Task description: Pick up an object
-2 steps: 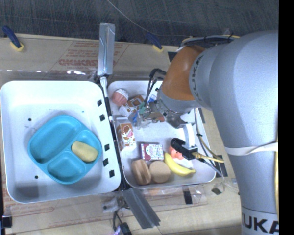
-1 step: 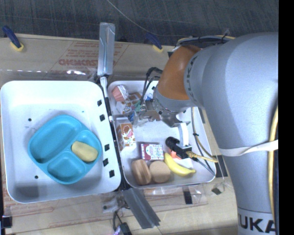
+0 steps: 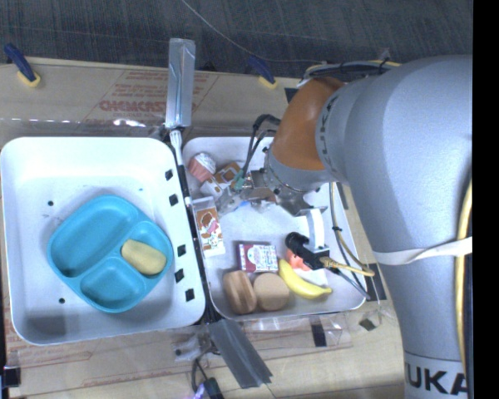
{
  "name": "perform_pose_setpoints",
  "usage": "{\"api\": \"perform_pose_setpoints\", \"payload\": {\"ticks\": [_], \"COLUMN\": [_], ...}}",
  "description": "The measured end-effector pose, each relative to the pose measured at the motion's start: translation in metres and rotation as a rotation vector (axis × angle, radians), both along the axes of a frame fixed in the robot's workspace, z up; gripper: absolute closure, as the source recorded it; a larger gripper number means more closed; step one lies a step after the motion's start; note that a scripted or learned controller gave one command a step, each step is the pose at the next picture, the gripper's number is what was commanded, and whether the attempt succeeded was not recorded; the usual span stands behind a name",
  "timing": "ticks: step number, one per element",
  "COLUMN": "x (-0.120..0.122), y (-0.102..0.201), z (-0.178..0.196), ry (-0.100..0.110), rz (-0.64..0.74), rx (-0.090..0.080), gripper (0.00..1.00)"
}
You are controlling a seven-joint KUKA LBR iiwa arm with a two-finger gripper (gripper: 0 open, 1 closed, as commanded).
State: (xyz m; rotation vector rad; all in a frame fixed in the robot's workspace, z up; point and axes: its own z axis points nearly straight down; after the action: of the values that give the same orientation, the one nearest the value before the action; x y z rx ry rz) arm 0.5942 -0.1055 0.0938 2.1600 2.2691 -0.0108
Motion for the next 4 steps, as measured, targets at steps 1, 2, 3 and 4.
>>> {"api": "perform_pose_setpoints", "payload": {"ticks": [1, 2, 3, 4], "x": [-0.118, -0.117, -0.105, -0.117], "y": [-0.016, -0.014, 0.041, 0.061], "z": [-0.002, 0.008, 0.228, 0.137], "ry": [0.004, 0.003, -0.007, 0.008], "rz": [0.143, 0.151, 0.188, 0.728], "rx": [0.008, 0.011, 0.01, 0.011], "gripper": [0.0, 1.0, 1.0, 1.0]}}
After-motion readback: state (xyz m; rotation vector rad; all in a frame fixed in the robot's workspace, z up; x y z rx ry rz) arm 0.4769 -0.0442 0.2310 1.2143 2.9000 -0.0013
